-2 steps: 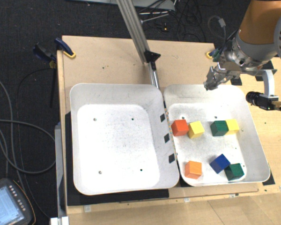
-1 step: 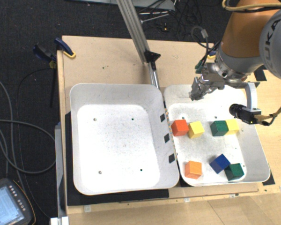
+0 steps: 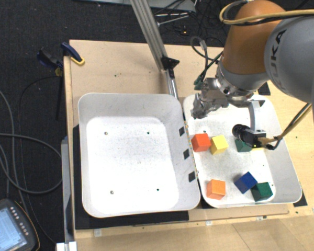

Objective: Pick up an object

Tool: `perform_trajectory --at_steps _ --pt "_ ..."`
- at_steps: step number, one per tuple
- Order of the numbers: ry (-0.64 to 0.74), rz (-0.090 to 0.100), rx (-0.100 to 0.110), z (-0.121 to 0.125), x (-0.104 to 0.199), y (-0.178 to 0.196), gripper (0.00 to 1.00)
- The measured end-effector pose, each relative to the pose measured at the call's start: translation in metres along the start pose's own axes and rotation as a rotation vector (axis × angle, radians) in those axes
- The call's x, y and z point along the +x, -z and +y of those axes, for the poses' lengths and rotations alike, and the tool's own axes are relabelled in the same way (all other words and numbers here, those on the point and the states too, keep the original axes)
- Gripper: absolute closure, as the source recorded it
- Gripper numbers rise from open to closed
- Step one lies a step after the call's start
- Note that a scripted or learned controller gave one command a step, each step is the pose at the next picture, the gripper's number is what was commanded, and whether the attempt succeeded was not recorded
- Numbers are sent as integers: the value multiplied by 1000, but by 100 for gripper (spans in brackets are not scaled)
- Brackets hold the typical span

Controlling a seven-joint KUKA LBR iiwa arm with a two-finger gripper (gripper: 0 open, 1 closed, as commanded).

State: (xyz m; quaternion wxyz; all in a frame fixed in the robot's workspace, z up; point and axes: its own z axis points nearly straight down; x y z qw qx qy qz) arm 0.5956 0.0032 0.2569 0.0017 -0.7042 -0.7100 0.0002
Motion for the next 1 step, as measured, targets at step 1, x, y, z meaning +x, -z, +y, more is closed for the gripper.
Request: perform_trajectory --at_steps 1 --pt "-2 -1 0 -17 39 -9 100"
